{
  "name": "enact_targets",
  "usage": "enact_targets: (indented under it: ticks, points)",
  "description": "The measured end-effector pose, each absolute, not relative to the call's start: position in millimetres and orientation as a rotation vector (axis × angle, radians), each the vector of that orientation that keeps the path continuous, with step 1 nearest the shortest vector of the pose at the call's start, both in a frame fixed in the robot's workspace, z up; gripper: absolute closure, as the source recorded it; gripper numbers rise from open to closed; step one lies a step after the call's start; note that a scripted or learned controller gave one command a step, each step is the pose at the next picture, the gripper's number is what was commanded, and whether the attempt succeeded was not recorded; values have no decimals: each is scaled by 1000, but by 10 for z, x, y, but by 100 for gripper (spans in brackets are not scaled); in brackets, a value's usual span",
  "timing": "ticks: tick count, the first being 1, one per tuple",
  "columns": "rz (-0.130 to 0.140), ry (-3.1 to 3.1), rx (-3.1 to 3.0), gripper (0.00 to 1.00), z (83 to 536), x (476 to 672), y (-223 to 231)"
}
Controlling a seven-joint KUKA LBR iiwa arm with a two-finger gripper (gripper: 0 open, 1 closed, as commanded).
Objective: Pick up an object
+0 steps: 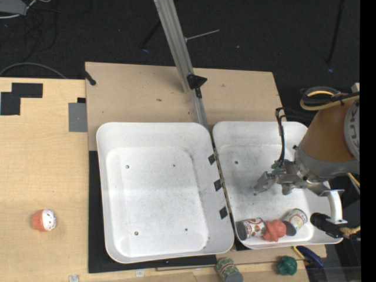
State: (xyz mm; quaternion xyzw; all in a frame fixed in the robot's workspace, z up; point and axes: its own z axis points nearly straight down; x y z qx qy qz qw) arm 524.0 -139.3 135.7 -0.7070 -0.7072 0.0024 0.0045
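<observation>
Two fingers (264,182) hang over the right bin (247,140); whether they are parted, I cannot tell.

Fixed overhead camera, slanted down—both bins (154,135) visible (arm (329,140) entering right)

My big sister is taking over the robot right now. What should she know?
Gripper: low over the right bin, near its middle, nothing seen between its fingers; open or shut is unclear.
Things: a small can, a red lumpy toy and another can lie along the right bin's near edge. An orange ball sits on the wooden table at the left. A green toy and a can lie in front of the bins.
Done: nothing picked up yet.
Left: grab one object and lift it.
</observation>
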Motion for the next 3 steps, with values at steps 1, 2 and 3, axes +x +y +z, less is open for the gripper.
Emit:
enact_targets:
  ticks: [1,2,3]
  points:
    - [1,-2220,-2222,0,911,5245,-1390]
    - [0,-2213,-2226,100,1025,5243,-1399]
    - [-1,-2215,-2230,100,1510,5259,-1509]
